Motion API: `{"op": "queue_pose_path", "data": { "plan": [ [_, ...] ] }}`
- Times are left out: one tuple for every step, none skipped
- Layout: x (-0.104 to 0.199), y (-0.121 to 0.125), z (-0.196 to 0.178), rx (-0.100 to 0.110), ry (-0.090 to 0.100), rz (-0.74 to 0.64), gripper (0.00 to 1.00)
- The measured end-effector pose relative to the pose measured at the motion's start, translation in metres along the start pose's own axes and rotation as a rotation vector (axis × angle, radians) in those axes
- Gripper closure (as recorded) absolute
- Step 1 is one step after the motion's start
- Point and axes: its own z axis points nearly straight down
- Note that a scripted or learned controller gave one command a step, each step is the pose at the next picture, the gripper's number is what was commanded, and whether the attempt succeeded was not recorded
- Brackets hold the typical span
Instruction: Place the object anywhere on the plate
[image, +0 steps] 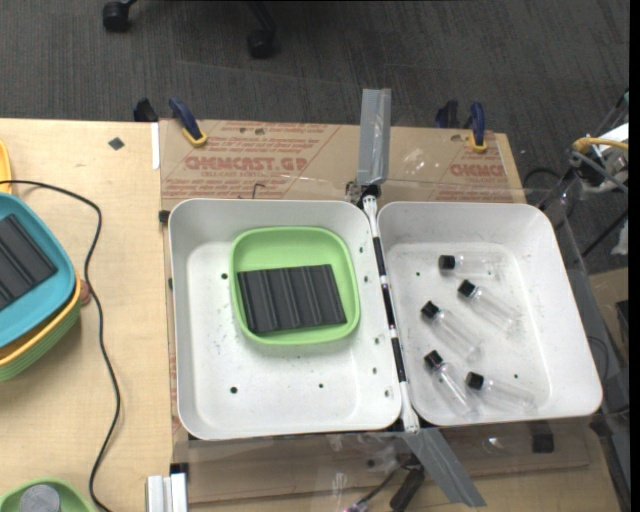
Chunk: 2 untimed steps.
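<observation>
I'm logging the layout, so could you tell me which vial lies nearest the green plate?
The vial at the left of the right bin; its black cap sits closest to the green plate.

Blue clamps (187, 120) pin cardboard (300, 160) — stacked teal trays (35, 285) far left.

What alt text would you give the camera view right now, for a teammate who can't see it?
Two white bins sit side by side: the left bin holds a green plate with a dark ribbed pad on it, and the right bin holds five clear vials with black caps, scattered apart. Blue clamps pin cardboard behind the bins.
</observation>
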Motion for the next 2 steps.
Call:
{"op": "queue_pose_path", "data": {
  "plan": [
    [0.004,0.001,-0.014,-0.001,0.002,0.0,0.0],
    [-0.003,-0.001,0.0,0.0,0.001,0.007,0.0]
  ]
}}
